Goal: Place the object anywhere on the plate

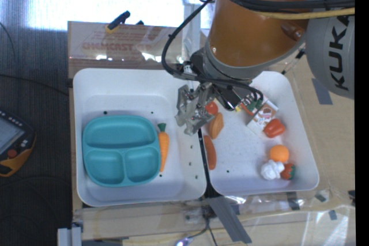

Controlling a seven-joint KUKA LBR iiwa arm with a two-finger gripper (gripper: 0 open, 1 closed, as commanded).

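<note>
Orange-banded arm (253, 14) overhead, end effector (193, 109) over bin divider, grip state unclear, teal plate (121, 150) left.

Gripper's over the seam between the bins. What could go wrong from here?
The gripper hangs over the divider by a cluster of toy foods, so it may grab none or two. The carrot lies against the teal plate, outside its compartments, and could be nudged in a drop-off.

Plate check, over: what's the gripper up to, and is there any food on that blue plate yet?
Gripper over the divider between bins, grip unclear. Plate bare, left bin. Carrot lies beside the plate's right edge. Other toy food in right bin.
</note>
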